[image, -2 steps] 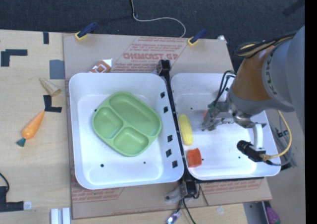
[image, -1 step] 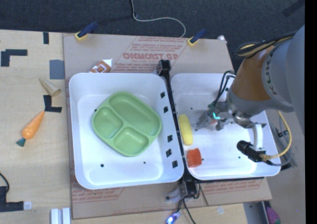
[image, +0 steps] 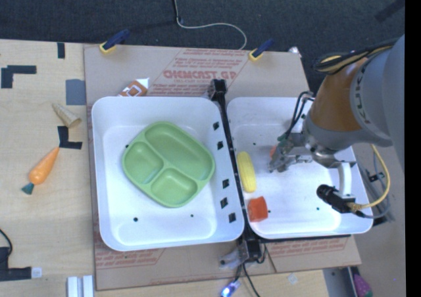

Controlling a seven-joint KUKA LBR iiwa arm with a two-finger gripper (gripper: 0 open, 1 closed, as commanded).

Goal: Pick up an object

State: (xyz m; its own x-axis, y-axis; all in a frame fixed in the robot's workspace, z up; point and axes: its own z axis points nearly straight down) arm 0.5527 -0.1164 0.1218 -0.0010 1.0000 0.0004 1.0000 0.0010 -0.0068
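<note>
Whether the jaws of the gripper (image: 281,158) are spread I cannot tell; they hang right of the yellow corn (image: 247,171), so closing there risks grasping nothing.

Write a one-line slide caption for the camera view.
KUKA arm's gripper lowered into the right bin near a yellow corn toy and orange block; green divided plate in the left bin.
</note>
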